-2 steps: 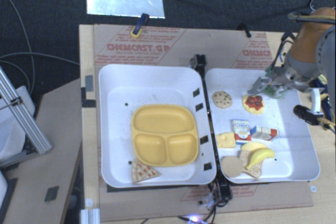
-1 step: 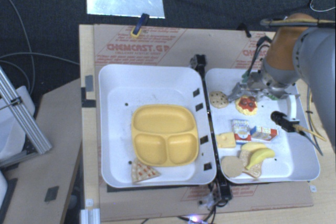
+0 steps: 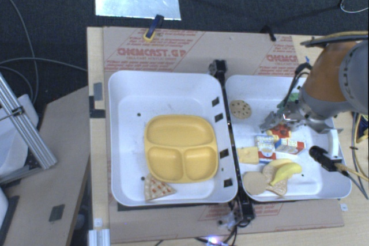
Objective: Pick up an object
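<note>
Camera view, end effector grip state unclear, red toy just below it

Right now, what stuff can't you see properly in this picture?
- Gripper, camera view: its tip is small and blurred over the right bin, so its grasp can't be judged.
- Small red thing beside it: too small to name.
- Carton: print too tiny to read.
- Round cracker: banana covers one edge.
</note>
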Available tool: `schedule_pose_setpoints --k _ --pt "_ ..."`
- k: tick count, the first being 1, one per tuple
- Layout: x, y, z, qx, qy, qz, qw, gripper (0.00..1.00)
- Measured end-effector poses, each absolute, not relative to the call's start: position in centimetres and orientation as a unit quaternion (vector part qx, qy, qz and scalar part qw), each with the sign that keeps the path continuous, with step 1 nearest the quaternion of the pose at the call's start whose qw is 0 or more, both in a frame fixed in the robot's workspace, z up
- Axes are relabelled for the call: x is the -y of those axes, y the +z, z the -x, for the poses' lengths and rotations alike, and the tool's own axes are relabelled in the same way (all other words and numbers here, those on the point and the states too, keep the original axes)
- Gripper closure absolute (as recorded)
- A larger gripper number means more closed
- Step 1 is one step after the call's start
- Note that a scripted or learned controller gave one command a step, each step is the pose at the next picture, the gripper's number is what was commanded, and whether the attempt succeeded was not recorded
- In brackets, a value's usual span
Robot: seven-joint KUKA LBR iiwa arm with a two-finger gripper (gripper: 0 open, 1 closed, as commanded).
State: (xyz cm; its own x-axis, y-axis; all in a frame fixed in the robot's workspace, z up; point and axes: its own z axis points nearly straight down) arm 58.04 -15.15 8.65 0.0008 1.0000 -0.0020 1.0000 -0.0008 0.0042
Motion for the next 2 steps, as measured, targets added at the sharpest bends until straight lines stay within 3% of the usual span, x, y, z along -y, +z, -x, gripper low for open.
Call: schedule_pose_setpoints --k 1,2 --pt "20.9 13.9 -60.3 -0.706 0.0011 -0.708 0.005 0.0" --pt "20.5 8.4 -65.9 -0.709 0.0018 -0.705 0.002 0.0"
